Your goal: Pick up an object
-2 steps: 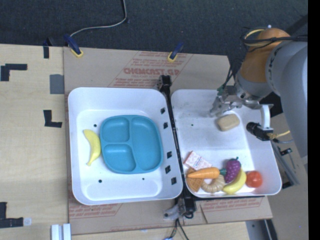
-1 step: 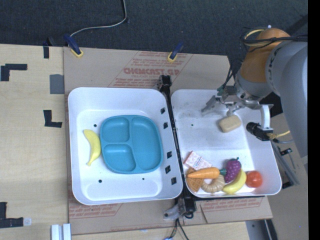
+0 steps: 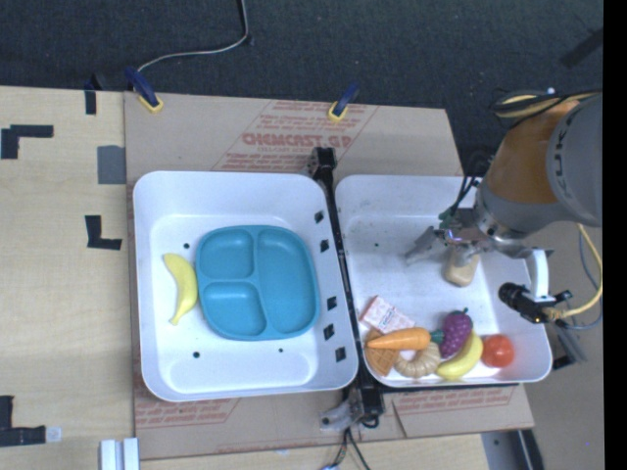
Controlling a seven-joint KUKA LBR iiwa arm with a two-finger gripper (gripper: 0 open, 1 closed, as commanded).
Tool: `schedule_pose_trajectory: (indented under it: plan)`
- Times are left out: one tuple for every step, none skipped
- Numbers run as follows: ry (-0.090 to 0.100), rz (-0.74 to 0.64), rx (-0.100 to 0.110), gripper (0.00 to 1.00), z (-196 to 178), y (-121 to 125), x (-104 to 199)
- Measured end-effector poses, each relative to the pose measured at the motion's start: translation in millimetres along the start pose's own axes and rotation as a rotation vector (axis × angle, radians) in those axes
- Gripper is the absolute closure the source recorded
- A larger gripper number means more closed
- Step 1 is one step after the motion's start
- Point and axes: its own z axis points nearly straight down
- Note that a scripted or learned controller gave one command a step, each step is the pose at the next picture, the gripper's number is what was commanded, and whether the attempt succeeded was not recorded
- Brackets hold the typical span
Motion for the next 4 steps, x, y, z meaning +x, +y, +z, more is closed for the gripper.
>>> schedule_pose_trajectory:
  plan:
    - [-0.001, 0.000, -0.001, 0.00, -27, 13, -42]
    - [-0.001, -0.001, -0.004, 0.00, 34, 0, -52]
    - [-0.005, -0.001, -0.008, 1.00, 24, 1, -53]
    - [0.001, -0.004, -0.004, 1.00, -47, 73, 30]
